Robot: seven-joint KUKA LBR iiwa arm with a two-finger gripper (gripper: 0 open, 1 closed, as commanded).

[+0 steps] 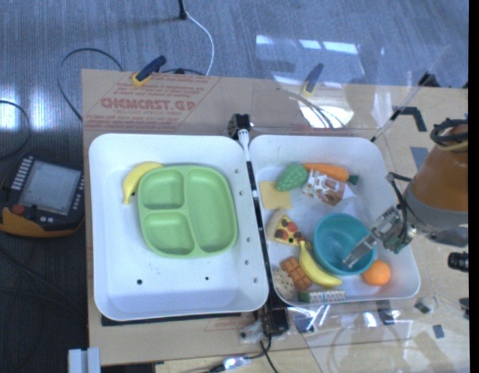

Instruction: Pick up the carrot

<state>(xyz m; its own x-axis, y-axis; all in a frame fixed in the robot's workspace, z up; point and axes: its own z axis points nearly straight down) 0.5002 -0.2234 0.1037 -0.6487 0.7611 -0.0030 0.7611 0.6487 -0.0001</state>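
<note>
The carrot point(327, 171), orange with a small green tip, lies at the back of the right bin point(383, 165), just behind a printed snack packet point(324, 187). My gripper point(359, 254) hangs over the right side of a blue bowl point(337, 238) near the front of that bin, well in front of the carrot and apart from it. The grey and orange arm point(441, 189) comes in from the right.
The right bin also holds a green bumpy fruit point(291, 178), a cheese slice point(275, 199), a pizza slice point(284, 229), a banana point(317, 270), a waffle point(292, 270) and an orange point(376, 273). In the left bin point(115, 286) sit a green divided plate point(185, 210) and another banana point(137, 178).
</note>
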